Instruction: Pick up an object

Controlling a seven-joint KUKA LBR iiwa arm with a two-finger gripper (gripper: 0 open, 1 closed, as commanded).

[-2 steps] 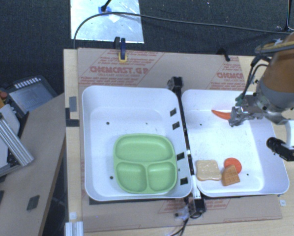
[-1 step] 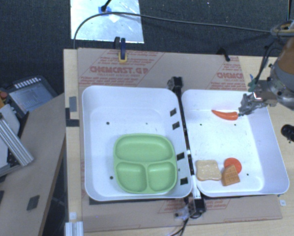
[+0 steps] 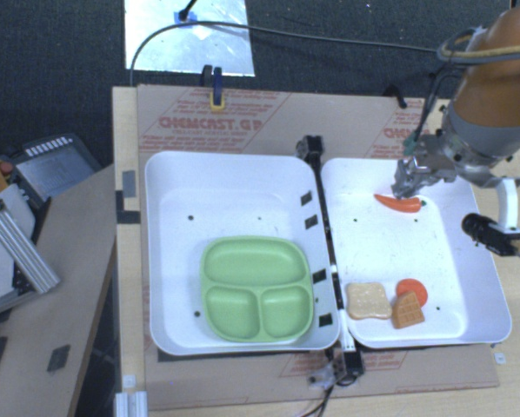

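An orange-red chili pepper (image 3: 397,203) lies in the right bin (image 3: 469,259), toward its far side. My gripper (image 3: 406,185) hangs right over the pepper's right half, fingertips at or just above it. At the near edge of the same bin lie a slice of toast (image 3: 368,301), a red tomato (image 3: 413,289) and a brown cracker-like piece (image 3: 407,312), close together.
The left bin (image 3: 182,189) holds a green divided plate (image 3: 257,289) in its near half. A black clip row runs along the wall between the two bins (image 3: 321,233). Cardboard lies under both bins.
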